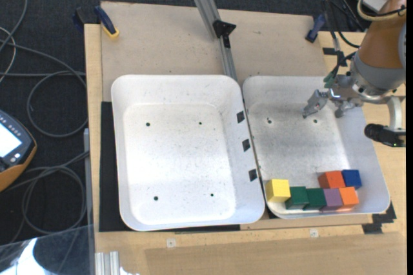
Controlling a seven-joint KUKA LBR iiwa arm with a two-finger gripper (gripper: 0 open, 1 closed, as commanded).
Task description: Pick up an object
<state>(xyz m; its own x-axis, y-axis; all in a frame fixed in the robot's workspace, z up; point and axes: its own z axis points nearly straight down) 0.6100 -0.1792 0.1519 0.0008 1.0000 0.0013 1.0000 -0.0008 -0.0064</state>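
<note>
The camera view looks down on a tan tabletop (168,28) carrying two shallow white bins side by side. The left bin (129,93) shows a bare, speckled floor with a few dark dots. The right bin (284,90) holds a cluster of small blocks packed along its near edge.

In that cluster, a yellow block (279,188) sits at the left end, just beside a dark green block (297,196) and a second green block (315,197) to its right. A purple block (332,198) follows, touching an orange block (348,196) at the near right. Behind those lie a red-orange block (333,179) and a blue block (352,177), side by side.

The arm (381,41) reaches in from the right, its orange band above a grey wrist. The end effector (328,101) hangs over the far part of the right bin, well apart from the blocks. Its two fingers are spread, one fingertip (311,107) pointing left and toward the bin floor, with nothing between them.

A grey metal bar (205,2) runs diagonally from the far edge down to where the bins meet. A blue clamp (106,20) grips the far left corner of the tabletop and another clamp (315,27) the far right. Black cables (39,67) loop on the dark floor at the left.
</note>
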